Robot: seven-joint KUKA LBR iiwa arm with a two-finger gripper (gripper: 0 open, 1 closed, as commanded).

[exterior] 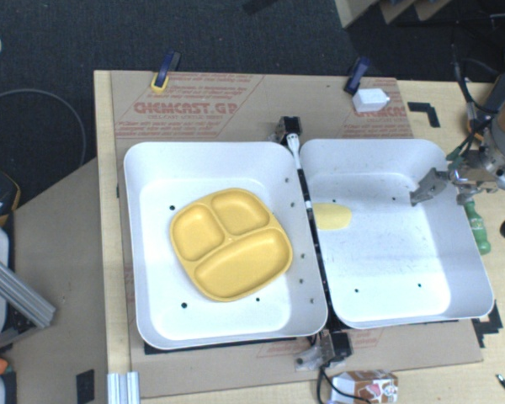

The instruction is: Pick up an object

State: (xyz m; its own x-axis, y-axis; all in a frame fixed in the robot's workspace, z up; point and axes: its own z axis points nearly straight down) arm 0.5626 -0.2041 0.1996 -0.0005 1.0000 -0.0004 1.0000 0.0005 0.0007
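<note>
Nearest the camera, at 7 o'clock, the yellow three-compartment plastic plate lies flat in the left shallow white bin. Further in, a small pale yellow flat piece rests against the left wall of the right white bin. At 3 o'clock the end effector hangs over that bin's far right corner, carrying nothing; its spread I cannot tell. Picking seems not yet begun.

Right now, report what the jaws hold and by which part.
Nothing is held: the gripper hangs over the right bin, apart from the yellow piece.
</note>
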